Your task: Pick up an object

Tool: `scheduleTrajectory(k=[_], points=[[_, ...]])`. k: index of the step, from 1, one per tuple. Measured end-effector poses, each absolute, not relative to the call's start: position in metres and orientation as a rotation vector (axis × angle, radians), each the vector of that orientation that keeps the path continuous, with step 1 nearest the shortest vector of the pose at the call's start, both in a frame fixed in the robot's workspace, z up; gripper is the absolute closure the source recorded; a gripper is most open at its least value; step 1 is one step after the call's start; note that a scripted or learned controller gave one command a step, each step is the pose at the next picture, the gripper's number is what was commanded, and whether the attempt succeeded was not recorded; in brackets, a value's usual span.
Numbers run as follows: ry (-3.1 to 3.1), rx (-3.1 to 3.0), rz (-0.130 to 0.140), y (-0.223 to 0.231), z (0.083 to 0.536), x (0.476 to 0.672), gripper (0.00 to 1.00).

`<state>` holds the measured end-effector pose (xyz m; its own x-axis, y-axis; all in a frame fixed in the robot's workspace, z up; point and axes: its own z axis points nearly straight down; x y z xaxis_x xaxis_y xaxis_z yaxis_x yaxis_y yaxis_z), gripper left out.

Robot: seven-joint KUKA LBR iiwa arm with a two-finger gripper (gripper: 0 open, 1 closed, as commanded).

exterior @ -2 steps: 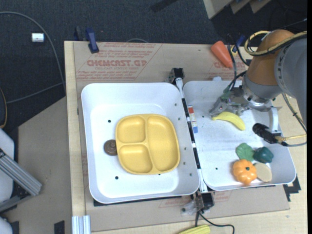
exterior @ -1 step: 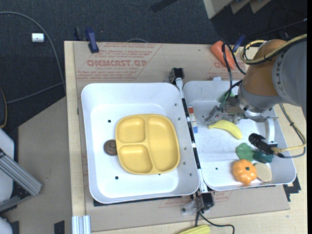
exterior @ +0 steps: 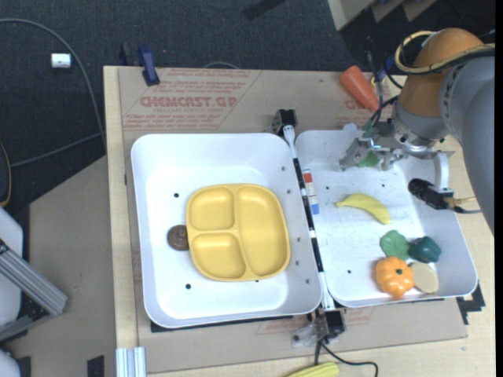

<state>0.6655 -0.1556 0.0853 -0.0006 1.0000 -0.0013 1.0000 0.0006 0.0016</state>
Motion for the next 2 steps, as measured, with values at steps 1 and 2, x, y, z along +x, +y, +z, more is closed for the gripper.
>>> scheduleTrajectory(k=[1,2], points=[[2.221,2.222,0.000,-0.138,0.124,0.608,0.00],[2.221,2.223,-0.002,-0.163,0.084,0.588,0.00]])
